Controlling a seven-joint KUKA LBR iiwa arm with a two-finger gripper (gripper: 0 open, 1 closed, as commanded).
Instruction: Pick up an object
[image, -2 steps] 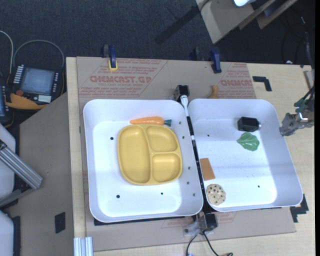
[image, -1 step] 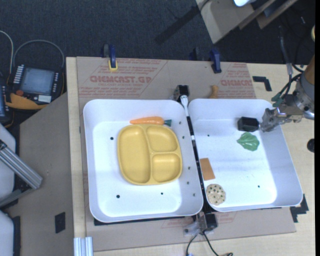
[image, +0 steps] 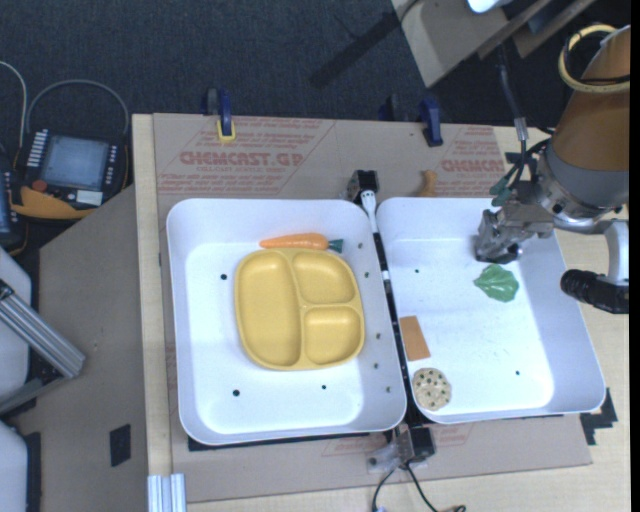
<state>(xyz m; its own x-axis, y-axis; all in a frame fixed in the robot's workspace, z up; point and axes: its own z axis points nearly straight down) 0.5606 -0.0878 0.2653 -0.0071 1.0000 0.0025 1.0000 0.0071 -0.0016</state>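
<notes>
Grey arm low, claw (image: 495, 250) above green lump (image: 497, 282)

Yellow plate (image: 298, 308) and carrot (image: 294, 241) in left bin (image: 200, 300), gripper (image: 496, 246) just above green thing (image: 497, 283), cookie (image: 430, 388), brown card (image: 413, 337) in right bin (image: 540, 370)

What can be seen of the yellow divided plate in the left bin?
The yellow divided plate is a glossy, plastic-looking tray with rounded corners and three compartments: one long on its left, two smaller on its right. All three look bare. It lies flat, slightly rotated, near the middle of the left bin. A toy carrot lies along its far edge, touching or nearly so.
</notes>
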